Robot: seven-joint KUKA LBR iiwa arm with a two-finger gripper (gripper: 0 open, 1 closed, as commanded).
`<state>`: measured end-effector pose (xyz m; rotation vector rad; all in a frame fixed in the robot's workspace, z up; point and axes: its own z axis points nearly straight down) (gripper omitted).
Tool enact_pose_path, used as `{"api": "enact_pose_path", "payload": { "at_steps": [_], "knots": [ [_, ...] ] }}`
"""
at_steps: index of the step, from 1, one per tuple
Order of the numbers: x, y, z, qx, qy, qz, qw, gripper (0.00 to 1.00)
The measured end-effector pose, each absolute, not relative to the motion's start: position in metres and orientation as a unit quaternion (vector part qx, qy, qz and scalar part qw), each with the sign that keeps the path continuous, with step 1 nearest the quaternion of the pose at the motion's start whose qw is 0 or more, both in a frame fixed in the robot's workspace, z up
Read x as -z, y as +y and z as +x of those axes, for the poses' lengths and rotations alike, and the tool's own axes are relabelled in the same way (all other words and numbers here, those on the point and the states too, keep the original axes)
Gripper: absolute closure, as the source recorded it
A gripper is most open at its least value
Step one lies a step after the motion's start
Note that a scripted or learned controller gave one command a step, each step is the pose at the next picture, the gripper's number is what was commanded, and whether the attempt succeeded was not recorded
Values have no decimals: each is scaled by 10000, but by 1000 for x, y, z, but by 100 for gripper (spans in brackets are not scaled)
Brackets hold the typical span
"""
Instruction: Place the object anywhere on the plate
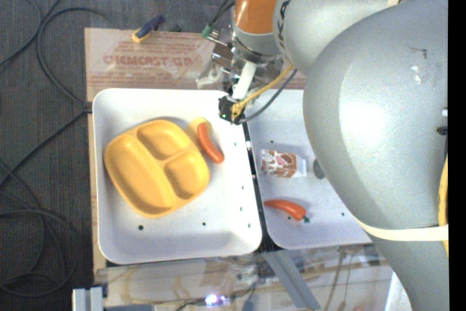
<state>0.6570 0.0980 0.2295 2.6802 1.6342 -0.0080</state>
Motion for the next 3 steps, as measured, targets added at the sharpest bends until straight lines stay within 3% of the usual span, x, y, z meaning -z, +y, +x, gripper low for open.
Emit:
{"api": "enact_pose_path", "payload": {
  "at_steps": [3],
  "knots": [
    [-229,98,657,25,5206,8538,12,0]
  ]
}}
